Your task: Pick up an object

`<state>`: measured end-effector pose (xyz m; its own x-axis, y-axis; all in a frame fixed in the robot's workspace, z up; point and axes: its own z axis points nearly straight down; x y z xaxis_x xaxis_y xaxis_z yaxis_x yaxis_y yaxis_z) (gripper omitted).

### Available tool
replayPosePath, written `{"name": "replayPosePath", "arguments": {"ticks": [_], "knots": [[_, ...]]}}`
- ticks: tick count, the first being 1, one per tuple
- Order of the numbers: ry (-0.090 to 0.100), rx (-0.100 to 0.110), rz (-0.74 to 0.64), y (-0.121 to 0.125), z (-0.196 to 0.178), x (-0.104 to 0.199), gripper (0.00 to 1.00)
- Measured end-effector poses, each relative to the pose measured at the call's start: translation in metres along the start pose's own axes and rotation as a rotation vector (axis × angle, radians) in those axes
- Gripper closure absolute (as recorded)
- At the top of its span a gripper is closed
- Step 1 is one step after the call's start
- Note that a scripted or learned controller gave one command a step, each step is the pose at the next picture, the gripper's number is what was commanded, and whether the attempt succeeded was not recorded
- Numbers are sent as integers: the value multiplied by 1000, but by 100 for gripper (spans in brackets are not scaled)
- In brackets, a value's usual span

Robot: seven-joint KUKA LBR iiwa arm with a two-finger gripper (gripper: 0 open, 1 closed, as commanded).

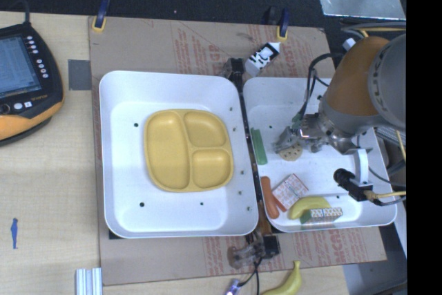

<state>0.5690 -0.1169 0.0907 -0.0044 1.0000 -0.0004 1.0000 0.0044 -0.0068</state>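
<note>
White right bin (273, 90): gripper (295, 141) low at its centre, over a small tan piece (293, 153); finger state cannot be told. Green strip (258, 146) left of gripper; card (290, 188) and banana (309, 206) nearer the front. Advice: descend squarely, close fully, lift slowly.

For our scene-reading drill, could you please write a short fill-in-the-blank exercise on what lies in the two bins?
1. The yellow divided plate lies in the ____ bin.
2. That plate has ____ compartments.
3. The green stick lies in the right bin along its ____ wall.
4. The gripper is over the ____ bin.

Missing words: left; three; left; right
</note>
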Motion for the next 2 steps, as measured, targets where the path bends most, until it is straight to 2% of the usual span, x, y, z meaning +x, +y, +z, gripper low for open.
{"name": "replayPosePath", "arguments": {"ticks": [1,2], "knots": [[0,-2,-1,-37,-1,8,0],[1,-4,1,19,-1,25,0]]}}
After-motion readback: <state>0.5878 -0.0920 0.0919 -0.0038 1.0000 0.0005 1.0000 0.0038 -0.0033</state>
